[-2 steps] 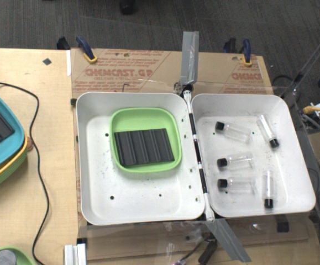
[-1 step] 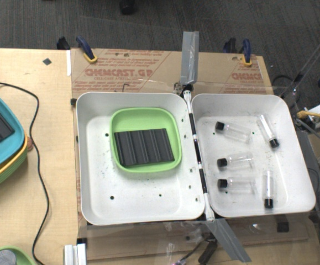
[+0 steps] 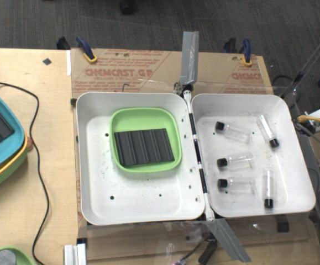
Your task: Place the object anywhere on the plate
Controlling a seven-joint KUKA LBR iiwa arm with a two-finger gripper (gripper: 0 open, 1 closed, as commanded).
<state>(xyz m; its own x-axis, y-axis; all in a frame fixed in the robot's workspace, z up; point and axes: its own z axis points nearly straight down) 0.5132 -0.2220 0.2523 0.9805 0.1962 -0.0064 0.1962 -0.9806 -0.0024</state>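
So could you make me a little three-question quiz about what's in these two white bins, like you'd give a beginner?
1. True or false: the green plate sits in the right bin.
2. How many clear vials with black caps lie in the right bin?
A. three
B. five
C. eight
3. Fill in: a dark ribbed ______ lies on the green plate.

Key
1. False. The plate is in the left bin.
2. B. Five: one near the top left, one at the upper right, two at the lower left, one at the lower right.
3. Mat, a flat dark rectangle with ridges.
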